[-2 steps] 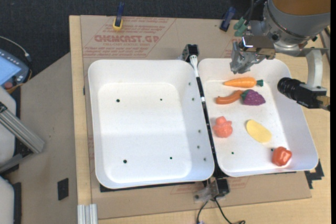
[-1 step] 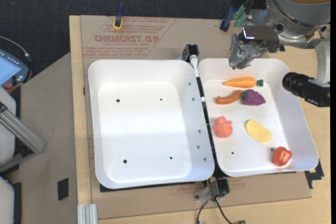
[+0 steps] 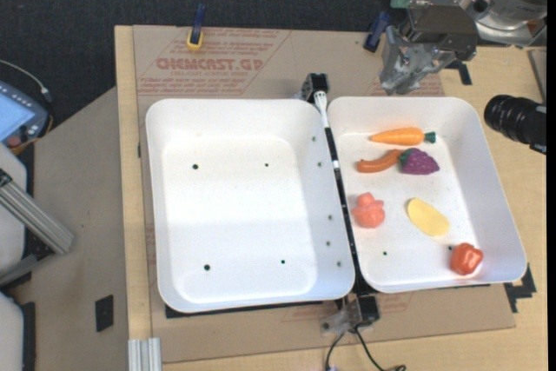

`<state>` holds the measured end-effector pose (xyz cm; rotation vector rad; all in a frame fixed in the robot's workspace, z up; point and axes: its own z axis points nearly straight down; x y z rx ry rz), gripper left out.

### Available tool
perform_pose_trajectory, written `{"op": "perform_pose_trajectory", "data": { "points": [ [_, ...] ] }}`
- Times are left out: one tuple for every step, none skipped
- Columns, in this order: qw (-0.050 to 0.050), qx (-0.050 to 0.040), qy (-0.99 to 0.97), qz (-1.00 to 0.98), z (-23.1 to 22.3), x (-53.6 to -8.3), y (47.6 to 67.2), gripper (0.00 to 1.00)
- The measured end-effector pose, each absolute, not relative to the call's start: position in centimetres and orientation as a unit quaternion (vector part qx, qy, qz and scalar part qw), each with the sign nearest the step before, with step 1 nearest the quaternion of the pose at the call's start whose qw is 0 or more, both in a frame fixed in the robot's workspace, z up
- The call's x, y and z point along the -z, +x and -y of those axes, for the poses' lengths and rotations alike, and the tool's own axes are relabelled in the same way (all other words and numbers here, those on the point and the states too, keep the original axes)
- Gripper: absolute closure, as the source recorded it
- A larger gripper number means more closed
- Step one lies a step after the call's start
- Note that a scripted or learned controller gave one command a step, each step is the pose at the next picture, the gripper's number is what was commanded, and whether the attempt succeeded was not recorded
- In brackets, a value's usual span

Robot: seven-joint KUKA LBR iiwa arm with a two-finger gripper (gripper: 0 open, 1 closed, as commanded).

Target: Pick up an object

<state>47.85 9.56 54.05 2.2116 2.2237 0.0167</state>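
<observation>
Bins first: the two shallow white plastic bins sit side by side on a brown cardboard sheet (image 3: 221, 56), and the right bin (image 3: 499, 213) holds all the toy food. Nearest the camera, at that bin's front right corner, lies a small red plastic pepper (image 3: 466, 258). Just behind it and to its left rests a pale yellow oval piece (image 3: 427, 218), and further left, close to the divide between the bins, a pink lumpy toy fruit (image 3: 368, 210). Behind these, a purple bunch of plastic grapes (image 3: 419, 162) touches the tip of a curved orange-red chilli (image 3: 380, 162). Farthest back in the bin lies an orange plastic carrot with a green stub (image 3: 400, 135), pointing across the bin. The left bin (image 3: 165, 187) shows bare white floor with a few dark dots.

Beyond the right bin's back rim, over the cardboard, hangs the metal two-finger gripper (image 3: 407, 76) on the grey arm. It stands apart from every toy; the carrot is the closest, just in front of it inside the bin. Whether its fingers are spread or closed cannot be made out.
</observation>
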Motion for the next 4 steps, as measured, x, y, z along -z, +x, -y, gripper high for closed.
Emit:
{"op": "perform_pose_trajectory", "data": {
  "points": [
    [-0.003, 0.0055, 0.707, -0.707, -11.1, -41.0, 47.8, 1.0],
    [-0.001, 0.001, 0.708, -0.706, -7.7, -41.2, 47.9, 1.0],
    [-0.001, 0.0018, 0.708, -0.706, -5.3, -38.7, 47.9, 1.0],
    [-0.002, 0.0031, 0.709, -0.705, 0.3, -29.3, 47.9, 1.0]
  ]
}}
